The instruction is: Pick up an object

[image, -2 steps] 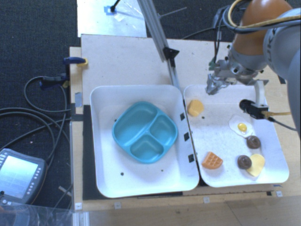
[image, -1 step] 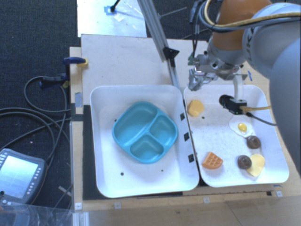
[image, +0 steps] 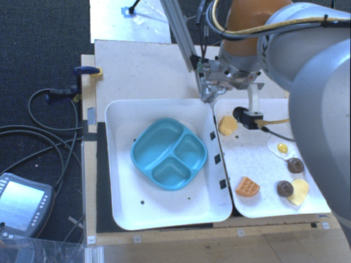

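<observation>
Below the gripper (image: 209, 96), yellow block (image: 227, 126).

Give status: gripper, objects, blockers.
Gripper at far rim between bins, nothing visibly held. Cheese, waffle, egg lie in right bin. Plate in left bin.

We see our grey arm (image: 307, 43) reaching in from the right, its orange band (image: 249, 10) bulging above the wrist. Our gripper (image: 209, 96) points downward at the far end, cables looping over the wrist.
</observation>
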Robot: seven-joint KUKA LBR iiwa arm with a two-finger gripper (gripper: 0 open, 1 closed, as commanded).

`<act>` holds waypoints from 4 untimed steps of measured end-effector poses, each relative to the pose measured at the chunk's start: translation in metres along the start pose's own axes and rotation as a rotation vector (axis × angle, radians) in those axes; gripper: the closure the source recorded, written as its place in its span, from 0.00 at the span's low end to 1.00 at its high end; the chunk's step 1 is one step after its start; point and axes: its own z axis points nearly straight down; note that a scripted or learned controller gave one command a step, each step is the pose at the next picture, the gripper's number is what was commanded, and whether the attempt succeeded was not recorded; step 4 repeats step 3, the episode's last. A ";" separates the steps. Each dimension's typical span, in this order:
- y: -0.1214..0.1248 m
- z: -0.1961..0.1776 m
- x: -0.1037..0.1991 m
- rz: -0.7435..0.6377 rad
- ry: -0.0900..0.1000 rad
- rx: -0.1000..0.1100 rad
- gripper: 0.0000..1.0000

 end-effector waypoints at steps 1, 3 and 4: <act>0.005 0.005 0.039 0.001 0.000 0.001 1.00; 0.004 0.004 0.036 0.001 -0.002 0.002 0.00; 0.004 0.004 0.036 0.001 -0.002 0.002 0.00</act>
